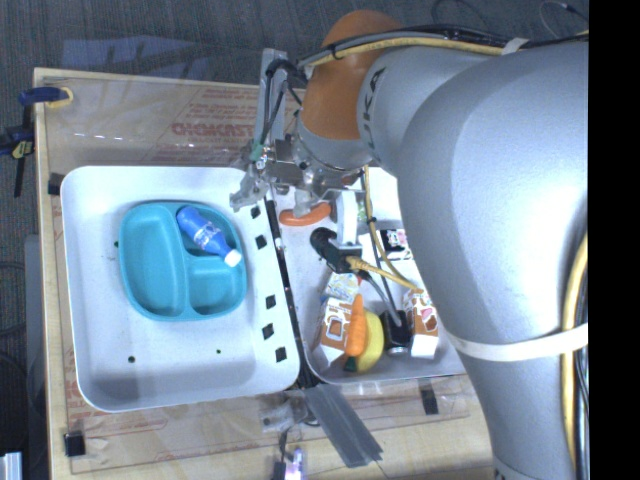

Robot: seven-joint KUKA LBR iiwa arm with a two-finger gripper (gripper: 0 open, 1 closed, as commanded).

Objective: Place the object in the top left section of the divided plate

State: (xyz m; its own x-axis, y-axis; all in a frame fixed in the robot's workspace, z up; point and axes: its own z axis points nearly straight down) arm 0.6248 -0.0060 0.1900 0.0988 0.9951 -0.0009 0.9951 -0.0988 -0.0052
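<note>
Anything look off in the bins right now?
One thing: the blue bottle lies tilted in the divided plate, its white cap end propped over a divider ridge, not flat inside one section. The right bin is a loose jumble of items, carrot included. No spill or damage visible.

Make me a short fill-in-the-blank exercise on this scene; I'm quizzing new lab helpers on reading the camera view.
1. The divided plate in the left bin is coloured ____.
2. The blue water bottle lies in a section of the ____.
3. In the right bin, the carrot leans against a yellow ____.
4. The pincer hangs above the ____ between the two bins.

Missing words: blue; divided plate; banana; rim
</note>
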